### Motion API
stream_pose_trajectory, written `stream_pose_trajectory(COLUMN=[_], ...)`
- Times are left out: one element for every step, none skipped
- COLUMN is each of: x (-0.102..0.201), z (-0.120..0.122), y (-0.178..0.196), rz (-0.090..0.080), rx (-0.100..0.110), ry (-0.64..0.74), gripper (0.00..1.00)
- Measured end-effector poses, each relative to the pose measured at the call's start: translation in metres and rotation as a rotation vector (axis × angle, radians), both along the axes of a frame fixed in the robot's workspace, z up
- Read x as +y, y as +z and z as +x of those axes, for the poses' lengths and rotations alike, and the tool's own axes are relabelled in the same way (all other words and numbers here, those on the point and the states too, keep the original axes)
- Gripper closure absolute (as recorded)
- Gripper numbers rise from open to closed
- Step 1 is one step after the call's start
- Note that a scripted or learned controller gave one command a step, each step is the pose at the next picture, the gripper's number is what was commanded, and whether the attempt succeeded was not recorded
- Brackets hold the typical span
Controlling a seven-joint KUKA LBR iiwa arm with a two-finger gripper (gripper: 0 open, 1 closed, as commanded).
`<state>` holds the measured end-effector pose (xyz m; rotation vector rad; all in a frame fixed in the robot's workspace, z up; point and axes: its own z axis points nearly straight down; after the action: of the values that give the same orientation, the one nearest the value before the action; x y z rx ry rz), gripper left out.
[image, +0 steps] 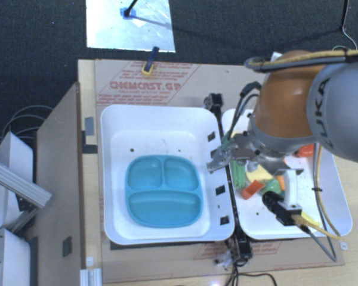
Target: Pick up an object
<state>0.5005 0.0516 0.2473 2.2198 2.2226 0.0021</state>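
Arm (304, 106) reaches in from the right, grey body with orange band, hanging over the right bin (340, 213) and hiding much of it. Jaws are hidden under the wrist housing, so state cannot be told. Right bin holds a small pile of objects beneath the wrist: green piece (238, 174), orange-red piece (251, 189), pale yellow piece (259, 174), another green bit (273, 185), and an orange-red object (306, 150) at the far side, partly covered by the arm. Exact types are too small to tell. Nothing visibly lifted; objects lie on the bin floor. Black connector with yellow cable (286, 212) hangs across the right bin's near part. Left bin (116, 124) holds a blue divided plate (164, 190) with three compartments, flat, near the bin's middle. Both bins sit side by side, touching, on a cardboard sheet (149, 82) on the tabletop.
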Motion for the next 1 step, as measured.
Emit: stream_pose_trajectory(x=[0.0179], z=[0.1030], y=[-0.0661], rz=[-0.001], rx=[-0.004], ry=[0.005], gripper=[0.00])
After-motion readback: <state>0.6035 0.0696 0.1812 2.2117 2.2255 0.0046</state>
